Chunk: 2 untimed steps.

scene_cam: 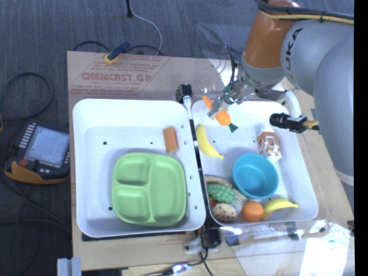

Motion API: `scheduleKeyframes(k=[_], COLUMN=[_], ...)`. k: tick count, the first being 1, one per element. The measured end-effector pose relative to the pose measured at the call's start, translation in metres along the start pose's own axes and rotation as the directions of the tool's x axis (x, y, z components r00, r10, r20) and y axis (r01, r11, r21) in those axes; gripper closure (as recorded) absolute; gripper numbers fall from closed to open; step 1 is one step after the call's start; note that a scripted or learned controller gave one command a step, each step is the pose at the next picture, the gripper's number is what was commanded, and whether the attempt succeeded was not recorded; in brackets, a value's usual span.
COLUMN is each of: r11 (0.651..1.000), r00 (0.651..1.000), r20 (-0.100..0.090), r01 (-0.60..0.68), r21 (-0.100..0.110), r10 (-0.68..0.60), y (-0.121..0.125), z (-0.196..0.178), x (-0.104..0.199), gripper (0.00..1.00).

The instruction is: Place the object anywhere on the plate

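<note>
Over the far end of the right bin [299, 154] I have the hand [221, 108] hanging low, with a small orange carrot toy [223, 118] right at its tip. The toy looks pinched there, but I cannot tell how far the fingers stand apart or whether they truly grip it.

My judgement is that the step in hand is the lift and carry. To do it well I would raise straight up until the carrot clears the bin wall and the black divider [192, 137], then swing left and lower over the green plate [150, 190] before letting go.

The plate is a sectioned one, lying in the left bin [92, 131] with an orange block [169, 139] just beyond its far rim. The right bin holds a banana [207, 144] near the divider, a blue bowl [255, 176], a small carton [269, 145], and at the near end a second banana [278, 206], an orange [252, 211] and some other toy food.
</note>
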<state>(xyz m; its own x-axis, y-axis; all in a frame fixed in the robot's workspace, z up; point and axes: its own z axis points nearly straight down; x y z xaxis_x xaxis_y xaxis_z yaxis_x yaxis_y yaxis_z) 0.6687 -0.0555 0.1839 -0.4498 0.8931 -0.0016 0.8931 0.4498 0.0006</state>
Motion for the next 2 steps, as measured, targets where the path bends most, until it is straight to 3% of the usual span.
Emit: scheduleKeyframes(k=[1, 2], r11=[0.993, 0.993], r00=[0.993, 0.993], r20=[-0.003, -0.001], r01=[-0.116, -0.117], r21=[0.003, 0.003], r10=[0.116, 0.117], y=[-0.0229, -0.0238], z=[0.0006, 0.0007], x=[0.0678, 0.0662], gripper=[1.0, 0.0])
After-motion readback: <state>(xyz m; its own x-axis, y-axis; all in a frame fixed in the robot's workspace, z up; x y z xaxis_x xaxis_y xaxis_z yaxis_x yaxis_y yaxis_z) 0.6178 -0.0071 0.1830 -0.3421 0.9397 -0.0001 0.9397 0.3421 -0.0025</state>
